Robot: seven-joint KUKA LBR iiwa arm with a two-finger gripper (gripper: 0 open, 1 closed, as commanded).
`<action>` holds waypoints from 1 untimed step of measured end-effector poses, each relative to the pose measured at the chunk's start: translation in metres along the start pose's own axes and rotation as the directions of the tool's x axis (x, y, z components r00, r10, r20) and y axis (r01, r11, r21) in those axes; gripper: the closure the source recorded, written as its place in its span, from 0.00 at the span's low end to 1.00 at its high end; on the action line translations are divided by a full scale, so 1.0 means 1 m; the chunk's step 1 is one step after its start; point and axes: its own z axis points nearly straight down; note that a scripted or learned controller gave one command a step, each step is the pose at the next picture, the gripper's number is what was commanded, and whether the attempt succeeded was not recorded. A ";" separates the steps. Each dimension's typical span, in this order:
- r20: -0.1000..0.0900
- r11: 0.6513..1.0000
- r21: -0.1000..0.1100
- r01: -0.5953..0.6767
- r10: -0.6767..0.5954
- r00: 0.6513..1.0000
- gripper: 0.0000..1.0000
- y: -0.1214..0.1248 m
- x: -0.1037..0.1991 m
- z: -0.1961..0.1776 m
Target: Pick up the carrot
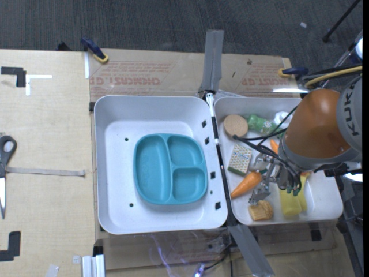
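Observation:
The orange carrot [244,184] lies in the right bin [327,212], near its left wall, with the tip pointing down-left. My gripper [260,187] hangs low over the carrot's thick right end, touching or nearly touching it. The arm's orange band and wrist cover the bin's right half. The carrot still rests on the bin floor.
Around the carrot lie a speckled green-white block [240,158], a round tan disc [235,125], a green item [259,123], a yellow item [291,202] and a brown chunk [261,212]. The left bin [109,154] holds a teal divided plate [171,169]. Scissors [4,154] lie far left.

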 end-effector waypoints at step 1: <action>-0.002 0.965 0.002 -0.264 0.264 0.965 0.00 0.001 -0.031 0.001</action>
